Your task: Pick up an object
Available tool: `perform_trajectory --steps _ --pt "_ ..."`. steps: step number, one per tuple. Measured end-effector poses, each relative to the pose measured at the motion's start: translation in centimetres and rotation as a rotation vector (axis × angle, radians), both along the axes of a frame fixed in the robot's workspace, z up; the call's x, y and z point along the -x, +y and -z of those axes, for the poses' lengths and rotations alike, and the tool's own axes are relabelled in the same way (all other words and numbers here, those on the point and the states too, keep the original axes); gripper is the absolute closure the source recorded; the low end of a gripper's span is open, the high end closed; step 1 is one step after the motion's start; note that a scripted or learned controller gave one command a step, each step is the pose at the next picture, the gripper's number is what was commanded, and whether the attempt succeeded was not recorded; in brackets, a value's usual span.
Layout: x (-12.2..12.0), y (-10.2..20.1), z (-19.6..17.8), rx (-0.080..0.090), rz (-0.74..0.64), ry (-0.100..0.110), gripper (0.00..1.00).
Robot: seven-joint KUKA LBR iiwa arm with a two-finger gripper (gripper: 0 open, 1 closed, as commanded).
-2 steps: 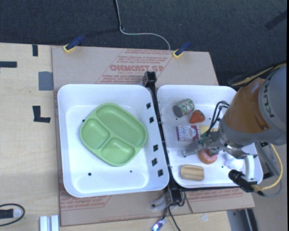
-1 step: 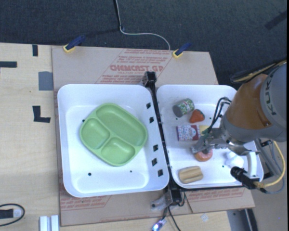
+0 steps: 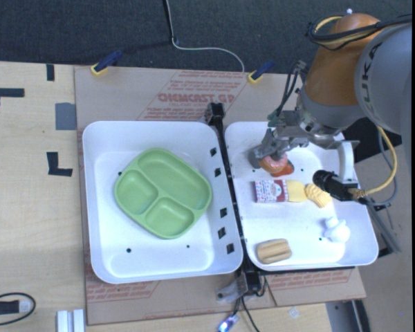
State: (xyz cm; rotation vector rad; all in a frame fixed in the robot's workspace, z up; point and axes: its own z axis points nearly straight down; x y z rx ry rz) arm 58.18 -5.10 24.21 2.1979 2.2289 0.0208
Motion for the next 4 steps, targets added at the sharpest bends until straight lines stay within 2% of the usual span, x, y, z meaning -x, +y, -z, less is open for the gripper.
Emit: perform_trajectory --steps 1,2,3,4 --pt "3.0 3.5 -9.8 0.0 0.008 0.01 1.0" --pt "6.5 6.6 -17.6 0.0 0.008 0.012 1.0" --pt "9.9 7.3 -22.7 0.001 0.01 0.012 1.0" --pt "9.8 11.2 -22.9 0.001 0.009 0.018 1.0"
